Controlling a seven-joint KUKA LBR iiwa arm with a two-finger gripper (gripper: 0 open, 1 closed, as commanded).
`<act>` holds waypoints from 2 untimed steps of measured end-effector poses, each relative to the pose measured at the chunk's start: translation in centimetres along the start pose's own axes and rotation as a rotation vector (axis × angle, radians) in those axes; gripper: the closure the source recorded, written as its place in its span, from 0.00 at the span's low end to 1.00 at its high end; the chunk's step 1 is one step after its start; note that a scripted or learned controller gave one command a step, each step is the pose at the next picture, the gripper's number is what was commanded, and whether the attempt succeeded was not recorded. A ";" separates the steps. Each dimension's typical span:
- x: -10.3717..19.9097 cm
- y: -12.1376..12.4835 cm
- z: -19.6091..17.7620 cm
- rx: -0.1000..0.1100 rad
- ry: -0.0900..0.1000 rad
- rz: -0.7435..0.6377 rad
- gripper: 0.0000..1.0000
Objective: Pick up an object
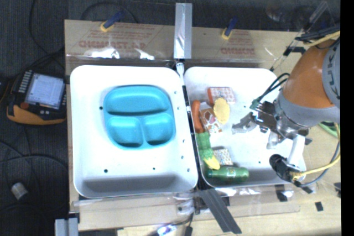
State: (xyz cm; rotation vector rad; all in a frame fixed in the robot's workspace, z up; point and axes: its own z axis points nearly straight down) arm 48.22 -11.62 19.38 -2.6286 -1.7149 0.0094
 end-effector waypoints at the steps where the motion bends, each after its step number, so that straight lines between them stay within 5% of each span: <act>1: -2.1 4.8 -8.9 -0.003 -0.001 0.203 0.00; 2: -2.3 5.3 -4.5 -0.001 -0.002 0.245 0.00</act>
